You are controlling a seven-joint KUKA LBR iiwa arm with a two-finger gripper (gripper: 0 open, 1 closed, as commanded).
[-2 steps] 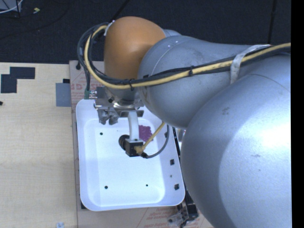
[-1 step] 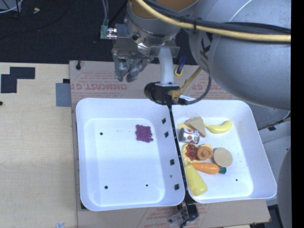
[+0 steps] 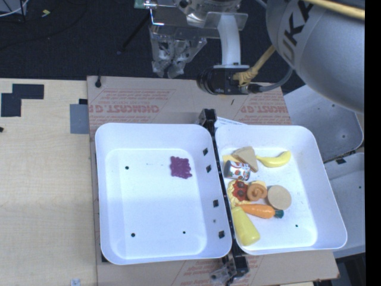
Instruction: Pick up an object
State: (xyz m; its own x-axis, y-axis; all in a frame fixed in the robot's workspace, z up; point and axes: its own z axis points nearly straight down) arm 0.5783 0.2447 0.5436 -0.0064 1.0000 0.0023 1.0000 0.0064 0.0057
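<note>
My gripper point(image 3: 171, 66) hangs high above the bench, over the cardboard behind the left bin, with its fingers close together and nothing between them. A purple bunch of grapes point(image 3: 181, 167) lies alone in the left bin point(image 3: 113, 159). The right bin point(image 3: 309, 177) holds a yellow banana point(image 3: 275, 158), a wedge of bread point(image 3: 245, 157), a small can point(image 3: 239, 171), a round roll point(image 3: 258, 191), a tan disc point(image 3: 279, 197), an orange carrot point(image 3: 258, 210) and a yellow bottle point(image 3: 244, 226).
The right bin's things crowd its left half, near the divider point(image 3: 215, 183). Brown cardboard point(image 3: 143, 103) lies under both bins. The arm's grey body point(image 3: 315, 34) fills the upper right.
</note>
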